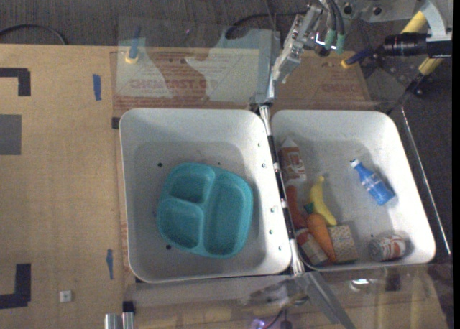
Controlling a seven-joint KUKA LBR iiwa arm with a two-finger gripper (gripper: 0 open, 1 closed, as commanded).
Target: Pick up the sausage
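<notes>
Below, sausage [294, 207] along right bin's [420, 198] left wall; gripper [284, 65] well apart, above bins; grip state unclear.

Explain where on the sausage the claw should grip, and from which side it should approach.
Grip the sausage at mid-length, coming straight down. It lies flat against the right bin's left wall, with the banana and carrot close by, so fingers probably fit best across its narrow width.
</notes>
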